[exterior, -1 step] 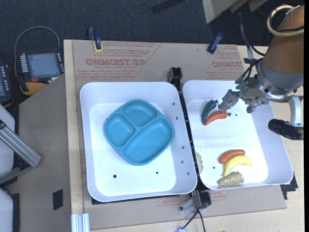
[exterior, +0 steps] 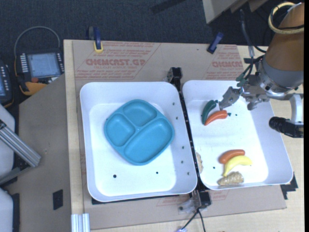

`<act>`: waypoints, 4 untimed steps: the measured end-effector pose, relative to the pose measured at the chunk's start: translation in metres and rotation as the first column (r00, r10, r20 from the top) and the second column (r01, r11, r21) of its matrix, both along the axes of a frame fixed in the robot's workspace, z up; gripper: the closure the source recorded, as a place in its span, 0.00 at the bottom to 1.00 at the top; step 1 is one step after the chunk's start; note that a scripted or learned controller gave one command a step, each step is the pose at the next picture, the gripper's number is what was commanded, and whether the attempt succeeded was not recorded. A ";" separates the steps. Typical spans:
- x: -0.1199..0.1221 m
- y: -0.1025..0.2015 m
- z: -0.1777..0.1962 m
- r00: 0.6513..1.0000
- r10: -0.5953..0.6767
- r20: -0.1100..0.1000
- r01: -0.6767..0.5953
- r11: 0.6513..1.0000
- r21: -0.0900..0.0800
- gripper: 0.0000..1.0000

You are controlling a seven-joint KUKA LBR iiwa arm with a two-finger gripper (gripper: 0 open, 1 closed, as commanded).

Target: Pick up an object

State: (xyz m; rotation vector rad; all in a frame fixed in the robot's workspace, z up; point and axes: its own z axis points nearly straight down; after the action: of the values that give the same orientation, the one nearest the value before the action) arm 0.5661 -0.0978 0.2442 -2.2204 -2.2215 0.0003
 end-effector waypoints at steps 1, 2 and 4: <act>-0.006 0.009 -0.050 1.000 -0.001 -0.006 0.001 1.000 0.001 0.00; -0.012 0.004 -0.108 1.000 -0.001 -0.001 0.001 1.000 0.000 0.00; -0.011 0.004 -0.148 1.000 -0.002 0.002 0.002 1.000 0.000 1.00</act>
State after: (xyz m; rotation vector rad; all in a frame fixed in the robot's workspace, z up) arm 0.5551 -0.0934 0.0966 -2.2242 -2.2201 -0.0014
